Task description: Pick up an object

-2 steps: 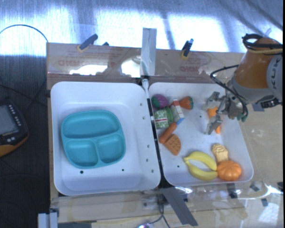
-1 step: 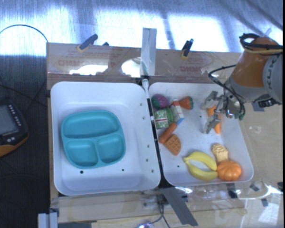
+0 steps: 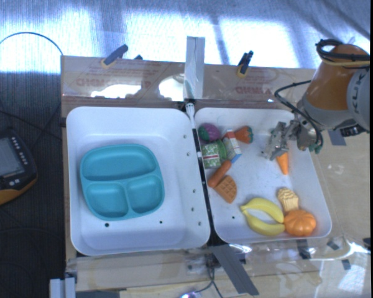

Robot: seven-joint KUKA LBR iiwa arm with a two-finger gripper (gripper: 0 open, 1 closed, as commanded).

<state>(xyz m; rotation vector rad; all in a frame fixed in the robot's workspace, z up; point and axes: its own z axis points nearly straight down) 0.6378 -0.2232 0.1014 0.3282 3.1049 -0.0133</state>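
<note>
A small orange carrot point(image 3: 283, 162) lies in the right bin point(image 3: 317, 185), just below the end effector point(image 3: 275, 146), above the yellow banana point(image 3: 263, 215) and pumpkin point(image 3: 299, 222). Whether the end effector is clenched or released, I cannot tell. A teal divided plate point(image 3: 120, 180) sits in the left bin point(image 3: 81, 228).

A robotics lab: clamped bins point(image 3: 137, 120), teach pendant point(image 3: 6, 163), cables.

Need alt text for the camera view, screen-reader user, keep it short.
A grey robot arm with an orange band reaches in from the right, its gripper low over the right white bin beside a small carrot. That bin also holds a banana, an orange pumpkin and other toy foods; the left bin holds a teal divided plate.
</note>
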